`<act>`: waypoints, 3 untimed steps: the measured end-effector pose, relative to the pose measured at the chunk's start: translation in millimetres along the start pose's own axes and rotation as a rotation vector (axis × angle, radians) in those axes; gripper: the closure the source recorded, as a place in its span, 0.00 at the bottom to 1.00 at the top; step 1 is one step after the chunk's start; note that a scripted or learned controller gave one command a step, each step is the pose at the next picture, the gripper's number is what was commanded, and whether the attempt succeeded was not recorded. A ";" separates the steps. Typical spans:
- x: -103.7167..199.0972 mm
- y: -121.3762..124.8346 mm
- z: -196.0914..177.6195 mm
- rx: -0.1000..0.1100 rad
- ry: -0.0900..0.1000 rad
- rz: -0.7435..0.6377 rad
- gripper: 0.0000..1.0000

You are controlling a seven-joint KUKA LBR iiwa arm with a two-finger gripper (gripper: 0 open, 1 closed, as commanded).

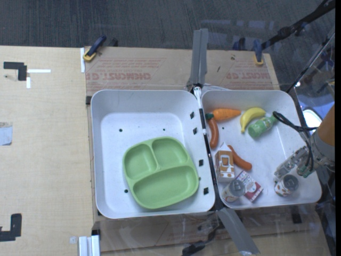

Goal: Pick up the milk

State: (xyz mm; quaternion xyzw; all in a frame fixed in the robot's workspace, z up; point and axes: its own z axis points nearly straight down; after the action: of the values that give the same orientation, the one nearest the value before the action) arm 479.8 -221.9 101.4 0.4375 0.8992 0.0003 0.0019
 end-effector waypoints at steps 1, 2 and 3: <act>27.0 42.9 -96.9 0.002 0.001 0.084 1.00; 27.0 42.7 -96.8 0.002 0.001 0.085 0.00; 7.1 4.9 -156.6 0.002 0.000 0.161 0.00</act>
State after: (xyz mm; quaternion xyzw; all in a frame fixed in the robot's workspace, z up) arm 478.7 -213.1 258.0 0.5083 0.8612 -0.0005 0.0015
